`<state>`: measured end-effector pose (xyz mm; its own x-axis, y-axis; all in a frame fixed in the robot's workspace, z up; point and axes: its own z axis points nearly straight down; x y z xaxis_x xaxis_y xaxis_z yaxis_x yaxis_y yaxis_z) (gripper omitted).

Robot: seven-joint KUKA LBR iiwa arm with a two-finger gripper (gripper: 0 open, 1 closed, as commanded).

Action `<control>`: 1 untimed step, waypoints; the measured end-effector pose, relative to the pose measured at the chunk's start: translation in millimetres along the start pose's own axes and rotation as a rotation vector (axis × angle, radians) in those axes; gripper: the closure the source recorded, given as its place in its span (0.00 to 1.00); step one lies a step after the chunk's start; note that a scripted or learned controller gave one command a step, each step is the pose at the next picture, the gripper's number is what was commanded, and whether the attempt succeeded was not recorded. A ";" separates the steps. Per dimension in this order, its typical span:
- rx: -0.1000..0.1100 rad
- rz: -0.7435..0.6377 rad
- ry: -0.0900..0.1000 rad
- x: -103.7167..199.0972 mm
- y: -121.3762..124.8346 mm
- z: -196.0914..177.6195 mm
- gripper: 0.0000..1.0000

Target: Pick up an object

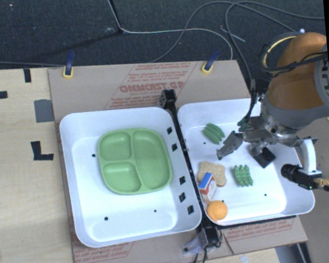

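Note:
The right bin (pixel 276 204) holds several small items. A green pod-like piece (pixel 213 132) lies near its back, and a second green piece (pixel 242 175) sits in the middle. A slice of toast (pixel 213 173) lies at the left, with a small red, white and blue object (pixel 205 183) against it. An orange ball (pixel 217 210) rests at the front. My gripper (pixel 246 151) hangs over the bin's middle, open, one finger (pixel 229 145) to the left and the other to the right. Nothing is between them. The second green piece lies just in front of the gripper.
The left bin (pixel 86 222) bears a green divided plate (pixel 135 161). A black divider with clips (pixel 181 155) runs between the bins. The grey and orange arm (pixel 295 80) covers the right bin's back right corner. Cables trail across the dark surface behind.

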<state>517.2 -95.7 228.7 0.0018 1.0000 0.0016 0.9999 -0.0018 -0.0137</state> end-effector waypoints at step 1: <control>-0.011 -0.003 -0.001 0.2 2.4 -5.6 0.00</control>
<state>519.7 -95.5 234.3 -0.0014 1.0000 0.0006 1.0000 0.0014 -0.0024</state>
